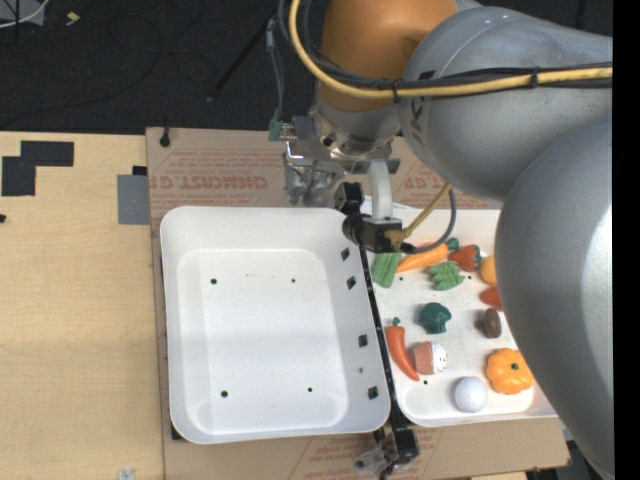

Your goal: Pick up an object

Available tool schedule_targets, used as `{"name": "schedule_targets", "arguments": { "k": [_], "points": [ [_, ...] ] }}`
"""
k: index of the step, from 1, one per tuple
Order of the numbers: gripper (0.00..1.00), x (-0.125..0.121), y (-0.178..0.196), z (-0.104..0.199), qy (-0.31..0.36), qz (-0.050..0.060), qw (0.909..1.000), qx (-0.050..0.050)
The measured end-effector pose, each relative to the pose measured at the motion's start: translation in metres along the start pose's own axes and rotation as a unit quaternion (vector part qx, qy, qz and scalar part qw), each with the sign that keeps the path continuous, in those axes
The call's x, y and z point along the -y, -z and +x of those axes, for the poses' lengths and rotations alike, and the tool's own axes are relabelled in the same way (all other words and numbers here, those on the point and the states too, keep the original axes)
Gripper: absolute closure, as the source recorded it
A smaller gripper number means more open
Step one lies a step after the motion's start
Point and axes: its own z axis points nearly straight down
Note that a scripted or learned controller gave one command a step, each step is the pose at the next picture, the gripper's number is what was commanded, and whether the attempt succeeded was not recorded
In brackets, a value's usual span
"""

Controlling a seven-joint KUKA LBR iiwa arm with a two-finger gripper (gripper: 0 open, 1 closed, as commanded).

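The gripper [308, 186] is hovering over the far rim of the left bin [190, 368]; I cannot tell whether its jaws are apart or together. In the right bin [440, 414] a smooth, tapered toy carrot [428, 258] is lying with its long axis nearly level. Its tip is pointing right and its leafy green top left. A ribbed orange pumpkin [508, 371] and a round white ball [468, 394] are sitting nearer the camera.
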Motion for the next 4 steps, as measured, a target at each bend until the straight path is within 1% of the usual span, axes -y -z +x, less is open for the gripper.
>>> {"name": "schedule_targets", "arguments": {
  "k": [1, 2, 3, 4],
  "points": [
    [1.0, 0.019, -0.149, 0.034, -0.001, 0.014, 0.9999, 0.003],
    [1.0, 0.003, -0.214, 0.05, -0.001, 0.009, 1.0, 0.003],
    [1.0, -0.003, -0.015, 0.059, -0.001, -0.001, 1.0, -0.001],
    [1.0, 0.006, -0.181, 0.055, -0.001, 0.015, 0.9999, 0.005]
  ]
}}
